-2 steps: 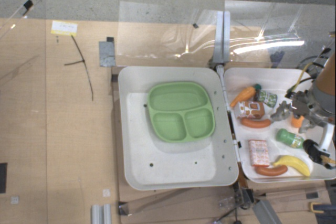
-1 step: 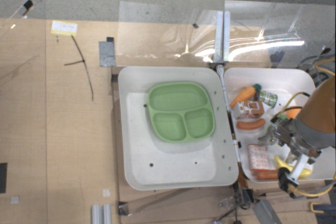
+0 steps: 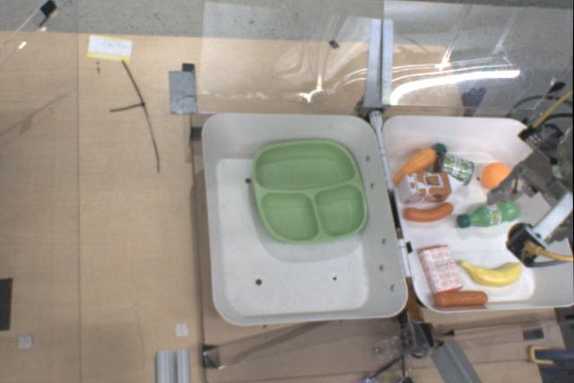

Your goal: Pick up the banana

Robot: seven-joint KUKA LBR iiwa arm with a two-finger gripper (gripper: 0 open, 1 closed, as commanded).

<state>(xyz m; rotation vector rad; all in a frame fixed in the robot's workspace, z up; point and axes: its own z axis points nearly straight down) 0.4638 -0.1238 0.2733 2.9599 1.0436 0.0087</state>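
The yellow banana lies flat near the front of the right bin, between a pink carton and the bin's right wall. My gripper hangs over the right edge of that bin, behind and to the right of the banana and clear of it. It is close to an orange and a green bottle. Nothing shows as held by it.
The right bin also holds a carrot, a green can, a brown-and-white packet, an orange-red sausage and a red sausage in front of the banana. A green divided plate sits in the left bin.
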